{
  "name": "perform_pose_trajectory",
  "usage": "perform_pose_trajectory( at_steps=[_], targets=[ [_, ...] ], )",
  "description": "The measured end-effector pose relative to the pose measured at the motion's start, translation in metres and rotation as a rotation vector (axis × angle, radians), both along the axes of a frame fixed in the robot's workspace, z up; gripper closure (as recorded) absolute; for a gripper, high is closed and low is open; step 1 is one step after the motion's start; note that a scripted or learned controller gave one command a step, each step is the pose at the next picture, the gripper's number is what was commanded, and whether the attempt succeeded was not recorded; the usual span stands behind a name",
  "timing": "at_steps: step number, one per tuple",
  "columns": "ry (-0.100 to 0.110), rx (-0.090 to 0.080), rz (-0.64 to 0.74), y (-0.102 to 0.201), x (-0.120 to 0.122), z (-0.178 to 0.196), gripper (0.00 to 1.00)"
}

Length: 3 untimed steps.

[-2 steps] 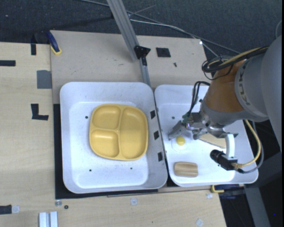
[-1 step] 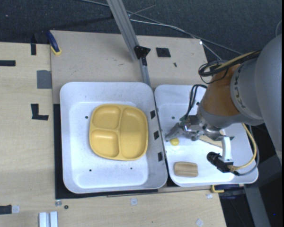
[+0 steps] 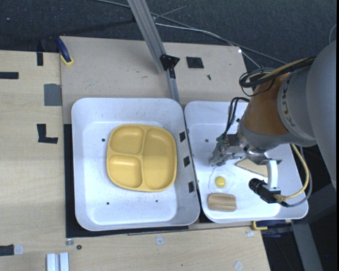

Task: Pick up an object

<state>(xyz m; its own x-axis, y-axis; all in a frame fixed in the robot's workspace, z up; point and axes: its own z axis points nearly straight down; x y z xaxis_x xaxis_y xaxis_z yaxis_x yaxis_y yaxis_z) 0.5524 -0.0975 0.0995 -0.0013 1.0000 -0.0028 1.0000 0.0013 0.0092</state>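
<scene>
Target candidates: a small round yellow piece (image 3: 220, 181) and a tan oblong block (image 3: 222, 202), both lying in the right bin (image 3: 199, 151), toward its near edge.
Yellow piece: at about 6 o'clock from the gripper (image 3: 219, 154), just beside it and apart from it; nothing seems to touch it.
Tan block: at 6 o'clock from the yellow piece, close to it, near the bin's front wall; its long axis runs 3 to 9 o'clock.
Flat tan piece (image 3: 250, 166): at 3 o'clock from the yellow piece, partly hidden under the arm (image 3: 265, 114).
Gripper state: low over the bin floor, with nothing visibly in its grasp; whether it is spread or closed I cannot tell from this slant.
Key relation: both candidates lie on the near side of the gripper, the yellow piece nearer; a short shift toward 6 o'clock would likely bring the gripper over it.
Arm: reaches in from 3 o'clock, its orange band above the wrist.
Left bin (image 3: 85, 151): holds a yellow divided plate (image 3: 141, 156), well apart at 9 o'clock from the gripper.
Progress: judged as not yet lifted; pickup pending.
</scene>
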Motion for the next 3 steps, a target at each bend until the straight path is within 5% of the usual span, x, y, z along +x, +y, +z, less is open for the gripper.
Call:
perform_pose_trajectory(
  at_steps=[3],
  targets=[
    [0.006, 0.002, 0.0, -0.007, -0.009, 0.156, 1.0]
  ],
)
